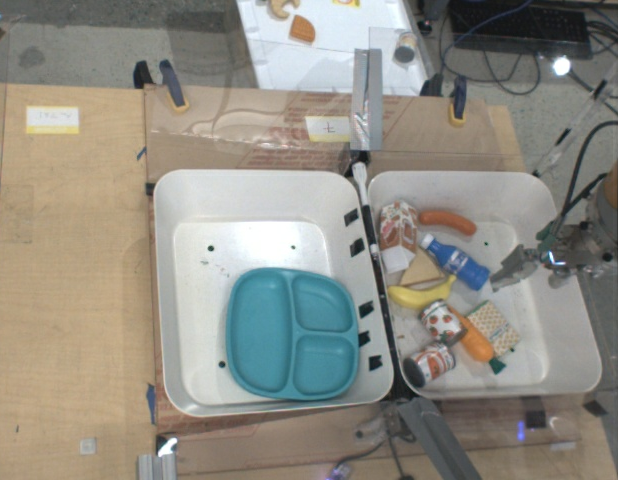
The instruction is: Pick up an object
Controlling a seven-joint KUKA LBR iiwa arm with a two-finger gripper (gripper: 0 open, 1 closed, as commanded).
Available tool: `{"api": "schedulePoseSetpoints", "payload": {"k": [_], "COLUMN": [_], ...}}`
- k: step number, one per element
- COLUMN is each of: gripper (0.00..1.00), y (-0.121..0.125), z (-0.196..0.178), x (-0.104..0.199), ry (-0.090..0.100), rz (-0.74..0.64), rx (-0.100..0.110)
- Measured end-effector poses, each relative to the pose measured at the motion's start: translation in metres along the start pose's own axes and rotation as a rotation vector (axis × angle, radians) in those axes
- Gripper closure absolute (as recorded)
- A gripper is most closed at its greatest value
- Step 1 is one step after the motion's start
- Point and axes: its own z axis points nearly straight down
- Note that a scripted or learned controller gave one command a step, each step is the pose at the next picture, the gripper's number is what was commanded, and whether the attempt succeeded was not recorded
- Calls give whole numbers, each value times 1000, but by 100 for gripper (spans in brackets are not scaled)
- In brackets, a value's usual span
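Near edge of the desk: left bin carries a teal divided plate, lying flat toward its near side.

Right bin holds the pickable clutter, all packed against its left wall. Nearest: a small can on its side, an orange carrot-like piece, a patterned packet, another small can. Mid-bin: banana, blue bottle, a tan wedge between them. Farthest: red-and-white packet, sausage.

Hand sits at the bin's right side, just beside the blue bottle's end, nothing seen between its fingers. Whether it is spread or closed: cannot tell, too small and blurred.

Risks, judged: items overlap and touch, so a descent could strike two at once, or nudge a round can or the bottle so it rolls off. A grasp near the bin wall could clip the rim.

Hard to read: labels on cans, the tan wedge's identity, a dark green bit by the packet. Arm is cut off at the right.
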Motion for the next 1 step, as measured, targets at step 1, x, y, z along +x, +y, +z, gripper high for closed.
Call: {"api": "schedulePoseSetpoints", "payload": {"k": [1], "gripper": [0], "y": [-16], "z": [128], "x": [16], "ry": [-1], "rz": [-177], "rx": [-2]}}
